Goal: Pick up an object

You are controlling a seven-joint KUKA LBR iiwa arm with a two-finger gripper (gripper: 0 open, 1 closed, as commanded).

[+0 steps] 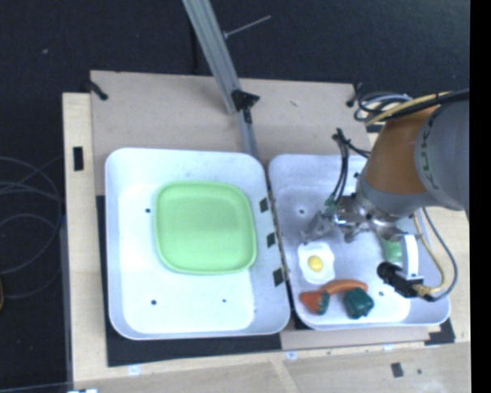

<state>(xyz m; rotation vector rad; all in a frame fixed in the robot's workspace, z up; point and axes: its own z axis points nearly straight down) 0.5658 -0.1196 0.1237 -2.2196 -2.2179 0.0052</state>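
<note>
Camera view: tool (pixel 327 222) hangs over the right bin (pixel 295 187), its grip impossible to tell; fried egg (pixel 316 262) lies just at its 6 o'clock, sausage (pixel 346 286) beyond.

Just right of the gripper (pixel 331 222), a small green-and-white plastic object (pixel 392 250) lies half hidden under the grey, orange-banded arm (pixel 405 166), its shape unreadable. The arm's upper part is cut off rightward.
</note>
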